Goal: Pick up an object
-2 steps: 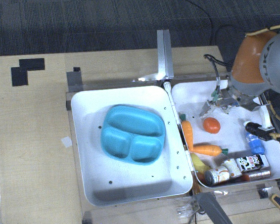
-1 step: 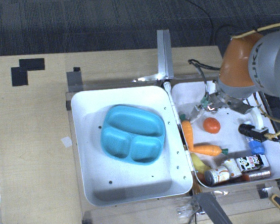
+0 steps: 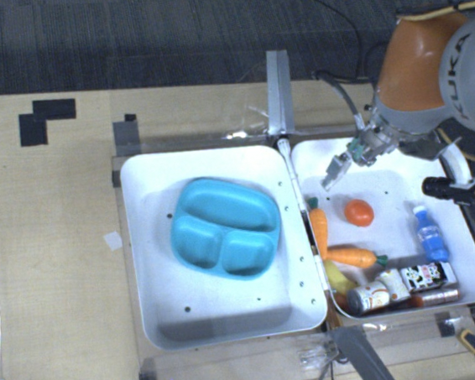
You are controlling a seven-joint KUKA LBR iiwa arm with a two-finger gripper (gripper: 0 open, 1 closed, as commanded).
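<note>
Gripper (image 3: 337, 168) hangs over the right bin (image 3: 388, 179) at its 11 o'clock corner; whether it is clenched or released I cannot tell. Tomato (image 3: 359, 212) lies at its 5 o'clock, apart

Tray (image 3: 225, 228) in left bin (image 3: 148, 262); tomato (image 3: 359, 212), bottle (image 3: 430, 235) in right bin (image 3: 385, 146).

The grey arm with its orange band (image 3: 426, 55) is cut off by the right edge. The end effector (image 3: 336, 169) is too small and blurred to tell how its fingers stand. In the right white bin (image 3: 388, 173), the yellow piece (image 3: 338, 279) lies partly hidden under the orange carrot (image 3: 352, 256). The label print on the small white carton (image 3: 422, 275) is too fine to read.
</note>
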